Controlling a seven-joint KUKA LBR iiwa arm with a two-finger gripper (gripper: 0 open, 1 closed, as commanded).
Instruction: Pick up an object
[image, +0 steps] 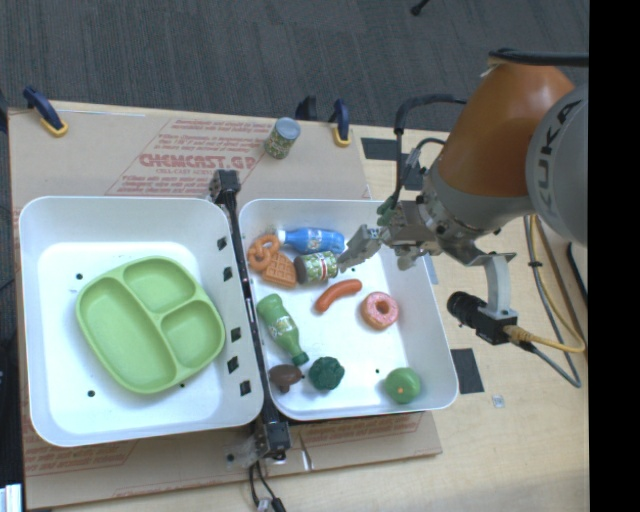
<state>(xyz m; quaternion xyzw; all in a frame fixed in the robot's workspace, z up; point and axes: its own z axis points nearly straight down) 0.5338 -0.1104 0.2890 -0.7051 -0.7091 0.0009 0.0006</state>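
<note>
The right bin (430, 300) holds several toy foods: a blue bottle (312, 240), an orange pretzel (263, 250), a waffle piece (282, 271), a dark can (318, 267), a red sausage (338, 295), a pink donut (380, 311), a green bottle (281, 327), broccoli (326, 373), a brown piece (286, 377) and a green apple (402, 385). My gripper (378, 256) hangs over the bin's upper right part, just right of the can and above the donut. Its fingers stand apart with nothing between them.
The left bin (40, 230) bears a green divided plate (150, 322). A small jar (283, 138) stands on the cardboard behind the bins. Clamps sit at the board's back edge and at the divider between the bins. Cables trail on the bench at the right.
</note>
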